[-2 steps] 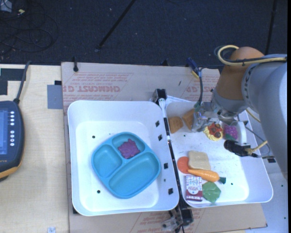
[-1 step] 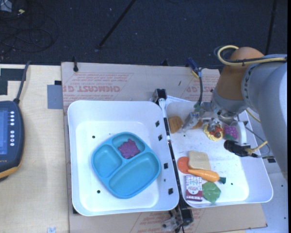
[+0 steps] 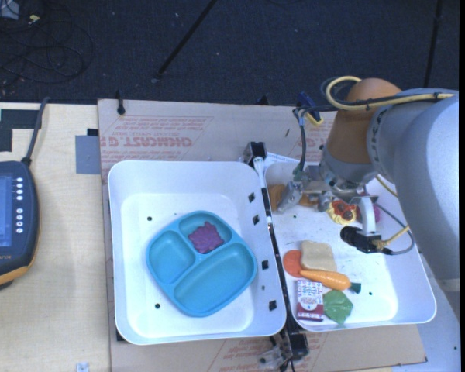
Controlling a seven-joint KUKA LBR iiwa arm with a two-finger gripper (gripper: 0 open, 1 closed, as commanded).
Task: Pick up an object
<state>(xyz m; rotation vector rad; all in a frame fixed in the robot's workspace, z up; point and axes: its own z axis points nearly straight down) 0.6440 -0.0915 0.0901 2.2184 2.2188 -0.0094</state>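
My gripper [image 3: 293,195] hangs low over the far left part of the right bin [image 3: 407,304], right beside a brown food piece [image 3: 276,197] against the bin's left wall. Nearer the front lie a tan bread slice [image 3: 318,254], a red round slice [image 3: 292,263], an orange carrot [image 3: 325,279], a red and white sachet [image 3: 310,298] and a green leaf piece [image 3: 339,308]. A red and yellow toy [image 3: 343,211] sits under the wrist, partly hidden by it.
The left bin [image 3: 132,184] holds a blue divided plate [image 3: 201,263] with a purple piece [image 3: 207,237] in its far compartment. A black divider [image 3: 268,231] runs between the bins. A teach pendant [image 3: 4,219] lies at the far left. The grey arm [image 3: 422,169] covers the right bin's far right.
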